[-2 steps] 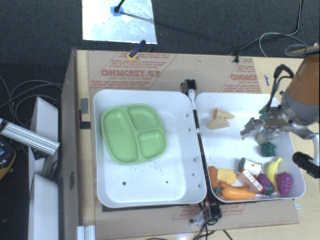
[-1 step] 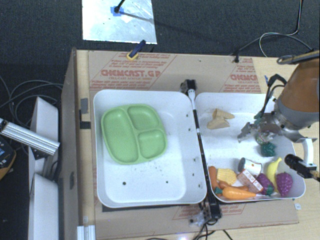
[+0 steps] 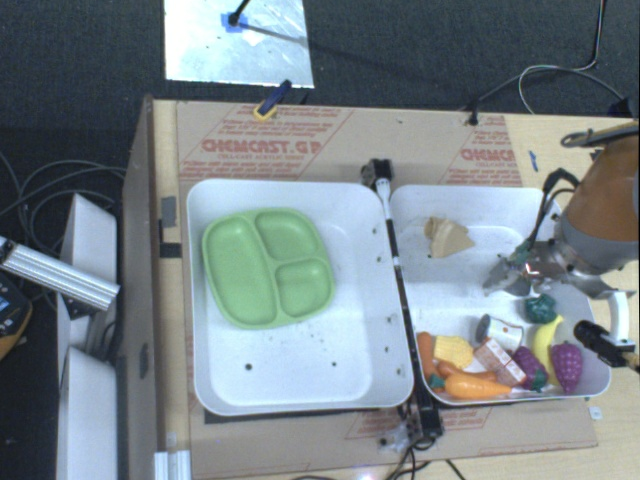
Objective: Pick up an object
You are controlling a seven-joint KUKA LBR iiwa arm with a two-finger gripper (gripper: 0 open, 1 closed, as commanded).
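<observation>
My gripper (image 3: 510, 276) hangs low over the right bin (image 3: 470, 200), at its right middle, with the arm's orange band (image 3: 605, 200) above it. Just below and right of the gripper lies a dark green toy vegetable (image 3: 541, 308). A tan crumpled piece (image 3: 447, 236) lies to the gripper's upper left, apart from it. Along the bin's front edge sits a heap of toy food: an orange carrot (image 3: 470, 386), a yellow block (image 3: 452, 349), a small can (image 3: 496, 329), a banana (image 3: 543, 340) and purple grapes (image 3: 567, 364). Nothing shows held in the gripper.
The left bin (image 3: 215, 196) holds a green divided plate (image 3: 267, 266). A black divider bar (image 3: 396, 258) runs between the bins. Cables (image 3: 545, 73) trail behind the right bin. A blue and yellow tool (image 3: 272, 100) lies on the cardboard behind the left bin.
</observation>
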